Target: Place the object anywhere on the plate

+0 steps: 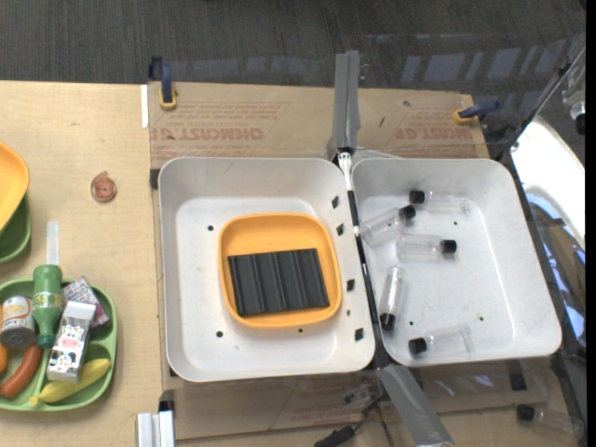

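Observation:
An orange plate lies in the middle of the left white bin. A black ribbed rectangular slab rests flat on the plate, covering most of its centre. The right white bin holds several clear vials with black caps, lying on their sides. One vial is near the back and another vial is near the front edge. A third vial lies close to the divider between the bins.
A green tray of toy food sits on the wooden table at the far left, with an orange bowl behind it. A small pink disc lies on the table. A grey metal post stands behind the gap between the bins.

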{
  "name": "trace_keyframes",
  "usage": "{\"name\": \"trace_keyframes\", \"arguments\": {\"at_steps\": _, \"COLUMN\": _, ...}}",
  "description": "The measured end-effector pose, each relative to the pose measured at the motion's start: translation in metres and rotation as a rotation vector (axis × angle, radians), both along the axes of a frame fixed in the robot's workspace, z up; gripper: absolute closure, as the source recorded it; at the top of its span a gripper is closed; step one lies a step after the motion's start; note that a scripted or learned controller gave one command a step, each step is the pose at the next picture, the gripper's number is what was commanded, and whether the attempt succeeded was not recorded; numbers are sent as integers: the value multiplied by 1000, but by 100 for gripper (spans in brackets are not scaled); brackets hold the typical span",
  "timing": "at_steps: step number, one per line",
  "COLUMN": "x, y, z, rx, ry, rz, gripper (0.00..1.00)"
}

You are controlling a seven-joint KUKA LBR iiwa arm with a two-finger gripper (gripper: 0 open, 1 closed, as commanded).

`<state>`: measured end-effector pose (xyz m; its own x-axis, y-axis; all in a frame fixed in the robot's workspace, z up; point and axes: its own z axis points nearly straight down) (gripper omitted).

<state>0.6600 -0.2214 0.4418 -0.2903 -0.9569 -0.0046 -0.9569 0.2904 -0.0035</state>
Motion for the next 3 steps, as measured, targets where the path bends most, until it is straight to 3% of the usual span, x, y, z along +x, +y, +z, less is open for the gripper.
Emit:
{"name": "trace_keyframes", "arguments": {"at_steps": 1, "x": 0, "y": 0, "z": 0, "rx": 0, "ry": 0, "rz": 239, "gripper": 100}}
{"name": "trace_keyframes", "arguments": {"at_steps": 3, "x": 0, "y": 14, "z": -2, "rx": 0, "ry": 0, "rz": 928, "gripper": 100}}
